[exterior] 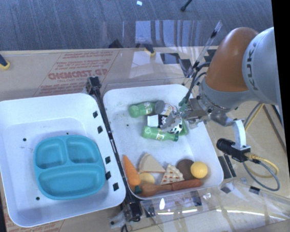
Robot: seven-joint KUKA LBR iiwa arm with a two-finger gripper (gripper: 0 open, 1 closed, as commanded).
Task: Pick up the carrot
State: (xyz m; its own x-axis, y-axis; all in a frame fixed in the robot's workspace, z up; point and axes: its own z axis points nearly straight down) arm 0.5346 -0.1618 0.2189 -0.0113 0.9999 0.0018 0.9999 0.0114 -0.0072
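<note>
Hovering over the upper middle of the right white bin (203, 132), the two-finger end effector (175, 119) is buried in a clutter of green plastic bottles (160, 133), so honestly I can't tell whether it's parted or closed, and nothing reads as being held.

Working outward from there: another green bottle (141, 108) lies just up-left of it, and a small black-and-white item (153, 121) sits between the two.

Thing we actually want, the orange tapered carrot (131, 171), is well apart from all that, lying down along the left wall of the same bin near the front corner, tip pointing away from the front. A tan wedge-shaped toy slice (151, 163) is just beside it, and a yellow round lemon-like ball (199, 170) sits further right.

Left bin (1, 117) just has a teal sectioned plastic tray (68, 166).

My take: swing over toward that wall, line the grip across the carrot's narrow width, and drop on the thicker middle, keeping off the bin wall and that wedge.
</note>
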